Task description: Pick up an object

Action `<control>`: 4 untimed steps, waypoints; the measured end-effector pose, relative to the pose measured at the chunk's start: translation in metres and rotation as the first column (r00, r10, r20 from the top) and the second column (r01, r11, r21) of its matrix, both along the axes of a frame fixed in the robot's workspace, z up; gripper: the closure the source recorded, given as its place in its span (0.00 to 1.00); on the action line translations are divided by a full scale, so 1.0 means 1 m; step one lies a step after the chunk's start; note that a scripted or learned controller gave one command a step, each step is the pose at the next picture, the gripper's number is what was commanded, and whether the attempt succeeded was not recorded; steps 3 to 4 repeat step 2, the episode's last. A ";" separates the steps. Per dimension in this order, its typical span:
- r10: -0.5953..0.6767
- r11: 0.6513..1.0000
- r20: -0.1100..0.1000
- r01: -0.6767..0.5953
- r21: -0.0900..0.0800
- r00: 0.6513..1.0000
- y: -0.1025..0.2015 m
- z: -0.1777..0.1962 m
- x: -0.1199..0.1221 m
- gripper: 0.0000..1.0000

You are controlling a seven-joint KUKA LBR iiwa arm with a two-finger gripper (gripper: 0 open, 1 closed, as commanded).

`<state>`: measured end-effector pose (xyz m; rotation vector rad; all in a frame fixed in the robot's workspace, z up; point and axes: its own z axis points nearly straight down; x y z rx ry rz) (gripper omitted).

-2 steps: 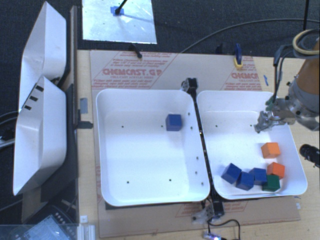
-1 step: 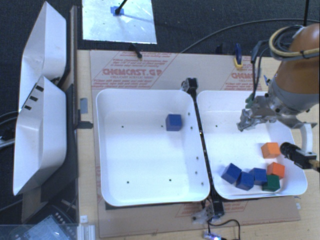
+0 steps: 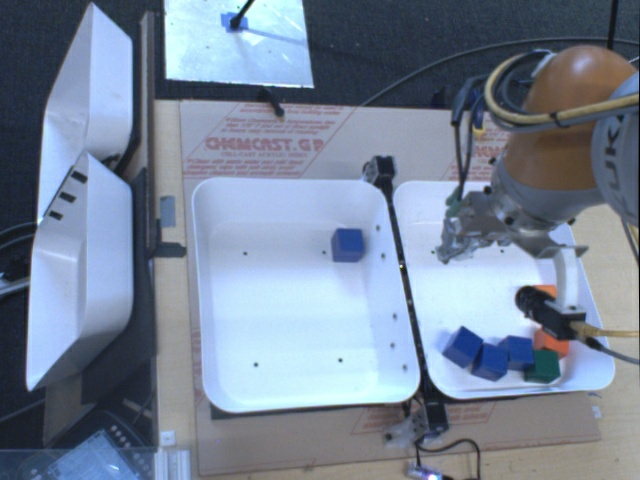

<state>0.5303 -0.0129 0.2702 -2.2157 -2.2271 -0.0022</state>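
Three blue blocks [image 3: 489,356] lie touching in a row along the near edge of the right bin [image 3: 430,308], toward that bin's near right corner. A green block [image 3: 543,368] touches the end of the row nearest the corner. An orange block [image 3: 549,342] sits just behind the green one, partly hidden. A lone blue cube [image 3: 347,244] rests outside the right bin, in the left bin [image 3: 290,368], which is pressed against the right bin's left wall. The cube lies in the far half of that tray, near the shared wall.

The gripper [image 3: 453,247] hangs over the right bin's far left part, well apart from the cluster of blocks. I cannot tell whether it is apart or together. The grey arm with its orange band [image 3: 580,88] stretches away over the right bin's far right corner.

The right bin lies flat on a pale worktop [image 3: 300,133] with red lettering. Beyond the worktop, up and left of the right bin, lies a square metal sheet [image 3: 240,48]. Far to the left of the right bin, two more white trays [image 3: 80,218] lean at a tilt.
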 end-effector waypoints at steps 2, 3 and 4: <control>0.000 1.000 -0.001 0.000 0.000 1.000 0.108 -0.039 0.005 1.00; 0.000 1.000 -0.001 0.000 0.000 1.000 0.108 -0.039 0.005 1.00; 0.000 1.000 -0.001 0.000 0.000 1.000 0.108 -0.039 0.005 1.00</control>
